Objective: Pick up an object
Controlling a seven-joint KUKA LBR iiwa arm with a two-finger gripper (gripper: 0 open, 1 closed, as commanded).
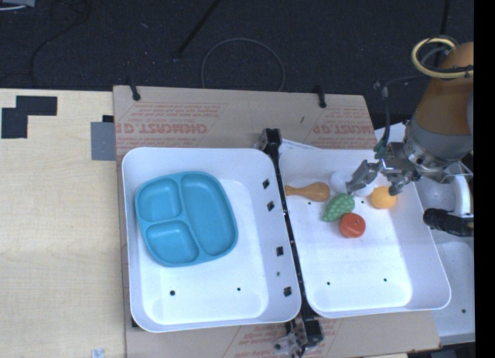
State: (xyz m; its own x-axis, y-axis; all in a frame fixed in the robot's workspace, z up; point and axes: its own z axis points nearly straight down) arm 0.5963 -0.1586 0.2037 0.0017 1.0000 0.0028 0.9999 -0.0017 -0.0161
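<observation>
You see the arm (442, 109) reaching in from the right, its gripper (379, 180) hanging over the far part of the right bin (371, 287). The two fingers stand spread apart, one fingertip (357, 182) pointing toward the left, the other toward the right, and nothing sits between them.

Look below the gripper for the objects. An orange ball (382, 197) lies just beside the right finger, near the bin's right wall. A green toy (338, 207) lies just left of it, below the left finger, and a red tomato (352, 226) sits touching or almost touching the green toy on its near side. Farther left, a tan gourd-shaped piece (308, 191) lies by the divider between the bins.

In the left bin (193, 294) you find a blue divided plate (186, 217) with three compartments, lying flat.
</observation>
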